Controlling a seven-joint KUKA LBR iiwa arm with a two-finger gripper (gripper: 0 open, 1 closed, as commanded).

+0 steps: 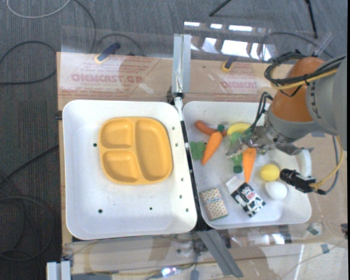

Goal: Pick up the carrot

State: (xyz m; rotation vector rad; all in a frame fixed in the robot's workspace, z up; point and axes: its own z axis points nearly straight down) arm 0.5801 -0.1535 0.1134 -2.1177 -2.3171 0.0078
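Two shallow white bins side by side on a bench, seen from above: left bin carrying a yellow divided plate, right bin crowded with play food. Grey arm with its orange band reaching in from the right, gripper low over the middle of the right bin. Directly beneath and touching or nearly touching it, the carrot, thick end toward the gripper, tip pointing to the near rim. Impossible to tell from this angle whether the pincer is spread, pressed together or pinching anything; no sign of the carrot lifted clear of the bin floor.

Just to the left, a second carrot with green top, lying at a slant beside a leafy green piece. Near the carrot's tip, a lemon, a white egg and a small milk carton; a cracker box toward the near corner.

Probably a light, stiff plastic toy, smooth and tapered, so likely to squirt out of a pinch near the point. Best taken across the thick upper half, square to its length, where the sides run closest to parallel. Little room to spare on the lemon side.
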